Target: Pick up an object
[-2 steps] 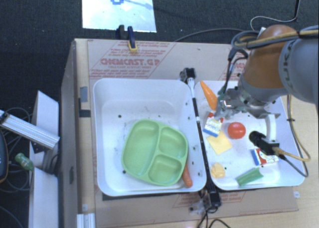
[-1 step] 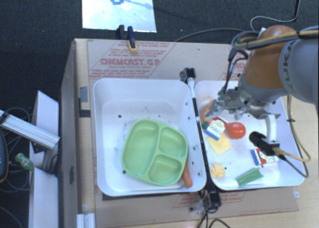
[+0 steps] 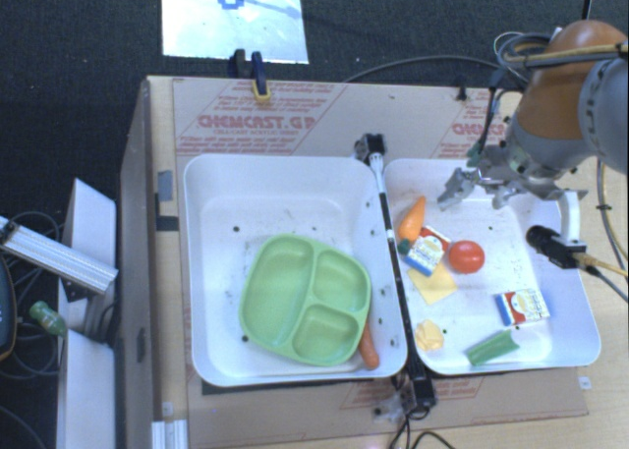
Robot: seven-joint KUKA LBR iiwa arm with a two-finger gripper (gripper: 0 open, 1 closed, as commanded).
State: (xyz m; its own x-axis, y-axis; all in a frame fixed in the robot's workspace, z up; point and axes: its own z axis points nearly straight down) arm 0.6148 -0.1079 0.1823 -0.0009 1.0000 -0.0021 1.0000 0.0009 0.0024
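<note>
Well, no object is taken yet: the carrot (image 3: 412, 216) lies just below-left of the gripper (image 3: 479, 190), the tomato (image 3: 466, 256) a little further below, in the right bin (image 3: 580, 314). Its 2 fingers look spread and empty, probably poised to drop onto something. Further off, the green tray (image 3: 307, 298) fills the left bin (image 3: 211, 241).

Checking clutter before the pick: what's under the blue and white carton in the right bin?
The blue and white carton lies partly on a yellow slice, with the carrot at its upper edge and the tomato beside it. What the carton covers beyond the slice cannot be seen.
</note>
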